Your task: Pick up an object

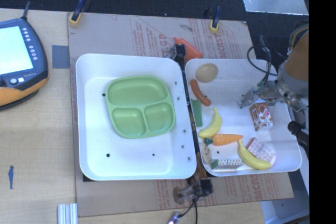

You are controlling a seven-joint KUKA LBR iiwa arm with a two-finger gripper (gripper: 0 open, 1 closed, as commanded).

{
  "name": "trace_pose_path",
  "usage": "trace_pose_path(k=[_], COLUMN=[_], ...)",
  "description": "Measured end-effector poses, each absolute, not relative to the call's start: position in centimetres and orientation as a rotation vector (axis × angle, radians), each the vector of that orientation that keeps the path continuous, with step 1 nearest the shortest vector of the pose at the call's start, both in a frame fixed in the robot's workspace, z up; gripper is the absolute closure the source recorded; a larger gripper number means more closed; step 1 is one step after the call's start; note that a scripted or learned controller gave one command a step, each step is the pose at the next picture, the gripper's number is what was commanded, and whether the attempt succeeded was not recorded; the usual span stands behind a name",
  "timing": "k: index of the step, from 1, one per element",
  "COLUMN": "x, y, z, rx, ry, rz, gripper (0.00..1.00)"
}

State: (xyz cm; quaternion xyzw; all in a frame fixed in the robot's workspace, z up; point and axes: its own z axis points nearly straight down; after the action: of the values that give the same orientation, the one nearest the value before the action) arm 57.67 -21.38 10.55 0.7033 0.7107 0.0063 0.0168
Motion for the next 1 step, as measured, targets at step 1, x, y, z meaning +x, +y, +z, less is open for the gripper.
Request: trace_pose_path(k=[1], x=[56.69], y=[-21.39], z=[10.54], rx=[2.184], ry=[2.208], rz=[0.02], gripper=[0.0])
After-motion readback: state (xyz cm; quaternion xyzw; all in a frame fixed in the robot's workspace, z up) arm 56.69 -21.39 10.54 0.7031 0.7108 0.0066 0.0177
